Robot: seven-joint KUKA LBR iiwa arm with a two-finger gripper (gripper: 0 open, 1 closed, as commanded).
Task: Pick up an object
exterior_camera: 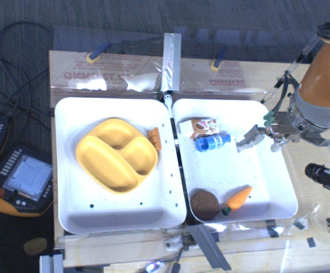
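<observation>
My gripper (262,141) hangs over the right side of the right bin (276,178), open, with nothing between its fingers. Just left of it, a blue bottle (213,141) lies beside a brown and white packet (203,127). At that bin's front edge, a brown ball (204,202) rests next to a toy carrot (237,198). The left bin (68,198) holds a large yellow lumpy object (116,153), and a small orange piece (155,138) leans against the bin's right wall.
A metal divider strip (171,67) runs between the bins at the back. Clips (99,51) hold a plastic sheet behind them. A handheld controller (17,178) with cables lies on the floor at the left.
</observation>
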